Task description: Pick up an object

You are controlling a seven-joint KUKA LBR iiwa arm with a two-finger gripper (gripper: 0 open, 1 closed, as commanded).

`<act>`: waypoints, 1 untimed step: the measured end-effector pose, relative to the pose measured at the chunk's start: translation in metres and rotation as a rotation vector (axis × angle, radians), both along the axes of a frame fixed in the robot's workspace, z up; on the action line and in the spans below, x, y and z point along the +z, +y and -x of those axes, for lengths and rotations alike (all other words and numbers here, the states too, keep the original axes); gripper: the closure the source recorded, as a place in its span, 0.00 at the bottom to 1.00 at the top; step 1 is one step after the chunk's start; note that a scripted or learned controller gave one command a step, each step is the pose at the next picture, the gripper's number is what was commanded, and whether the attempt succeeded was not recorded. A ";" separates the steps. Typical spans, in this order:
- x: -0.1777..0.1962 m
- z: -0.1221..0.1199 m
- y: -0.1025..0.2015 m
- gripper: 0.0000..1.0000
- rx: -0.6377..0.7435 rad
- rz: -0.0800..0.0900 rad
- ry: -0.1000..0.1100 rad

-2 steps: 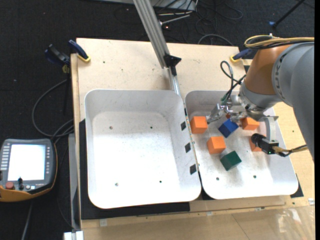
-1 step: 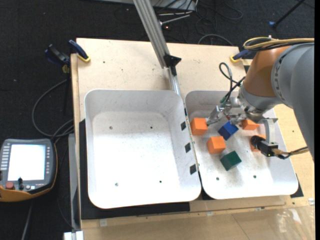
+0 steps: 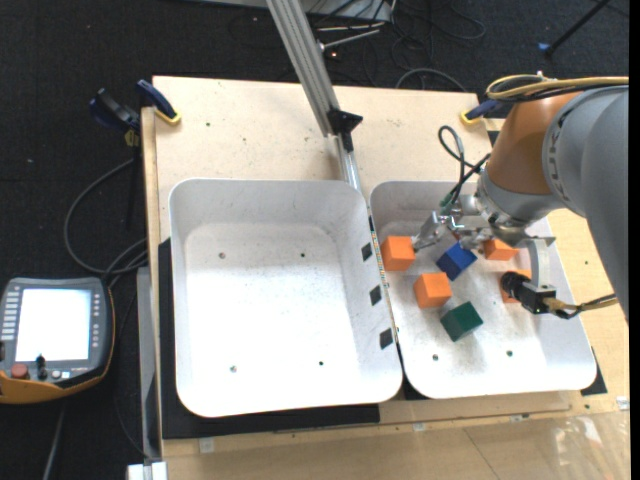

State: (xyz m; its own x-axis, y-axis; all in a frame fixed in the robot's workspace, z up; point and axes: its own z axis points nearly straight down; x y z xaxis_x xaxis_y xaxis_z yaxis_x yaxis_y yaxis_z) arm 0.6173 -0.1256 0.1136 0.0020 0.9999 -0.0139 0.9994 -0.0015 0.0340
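The tool point(image 3: 457, 230) hangs low in the right bin point(image 3: 560, 373), just above the blue block point(image 3: 456, 260), but I cannot tell how far it is open or if it holds something. Beside the blue block lie two orange blocks point(image 3: 399, 252) point(image 3: 433, 289) and a green block point(image 3: 462, 320), toward the table's right edge. No readable writing is seen.
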 end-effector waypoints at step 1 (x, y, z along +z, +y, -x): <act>0.000 0.000 0.000 0.00 0.000 0.000 0.000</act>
